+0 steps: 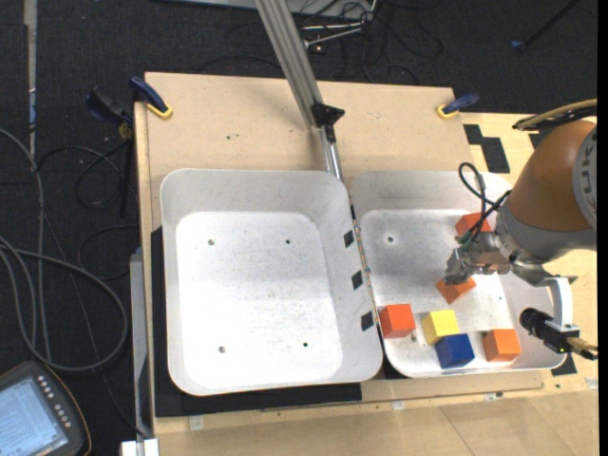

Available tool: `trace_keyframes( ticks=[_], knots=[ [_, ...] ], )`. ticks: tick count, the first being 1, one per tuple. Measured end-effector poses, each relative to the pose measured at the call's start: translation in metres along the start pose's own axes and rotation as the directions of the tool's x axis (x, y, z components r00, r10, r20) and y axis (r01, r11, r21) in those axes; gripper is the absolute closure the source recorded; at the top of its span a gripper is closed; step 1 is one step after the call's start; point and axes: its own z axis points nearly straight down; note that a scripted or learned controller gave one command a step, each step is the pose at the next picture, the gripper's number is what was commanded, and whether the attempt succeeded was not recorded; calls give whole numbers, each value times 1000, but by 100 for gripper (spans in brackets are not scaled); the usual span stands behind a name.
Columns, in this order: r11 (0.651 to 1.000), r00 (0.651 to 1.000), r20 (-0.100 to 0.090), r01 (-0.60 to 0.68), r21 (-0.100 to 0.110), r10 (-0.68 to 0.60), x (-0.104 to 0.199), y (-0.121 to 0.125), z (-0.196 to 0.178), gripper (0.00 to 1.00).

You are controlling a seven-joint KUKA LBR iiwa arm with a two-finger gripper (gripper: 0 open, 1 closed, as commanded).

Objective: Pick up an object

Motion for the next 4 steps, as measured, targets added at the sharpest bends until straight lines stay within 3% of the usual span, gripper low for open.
trace_keyframes(
  ticks=[2,4],
  knots=[
    [1000,1000,-3,3,5,-3,-2,-1,-68,100],
    [1000,1000,-5,9,9,-9,103,23,-80,100]
  ],
)
